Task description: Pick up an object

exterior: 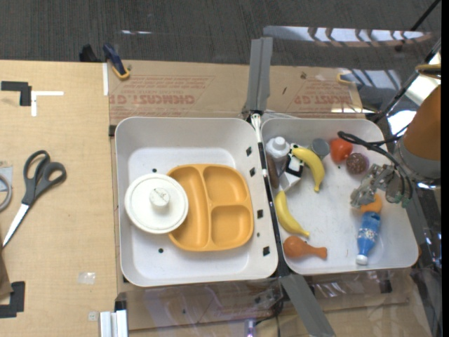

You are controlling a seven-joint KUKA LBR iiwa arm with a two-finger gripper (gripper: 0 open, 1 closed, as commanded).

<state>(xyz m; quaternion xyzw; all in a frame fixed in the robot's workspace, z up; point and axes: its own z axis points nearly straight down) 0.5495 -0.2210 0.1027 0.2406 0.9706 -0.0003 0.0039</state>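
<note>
On the counter [63, 258] at far left lies a pair of scissors [31, 184], handles up, blades pointing down-left. The left bin [133, 135] carries an orange divided plate [210, 208] with a white round lid [156, 202] overlapping its left edge.

In the right bin [330, 248], near the shared wall, a white bottle [278, 147] stands beside a black-and-white toy [295, 168]. One banana [313, 164] curves from upper left down to the right, touching that toy; a second banana [287, 215] runs down along the wall, its tip pointing lower right. Below it an orange drumstick toy [303, 248] lies with its long axis nearly level, thick end left, thin end pointing right. Farther right sit a grey disc [320, 147], a red tomato-like piece [341, 149] and a dark round fruit [357, 163]. A blue-and-white bottle [367, 236] lies with its long axis near vertical, cap toward the bin's lower rim.

The gripper [368, 194] hangs just above that bottle, over a small orange object [373, 204]. Whether the jaws are open or closed cannot be told here.
</note>
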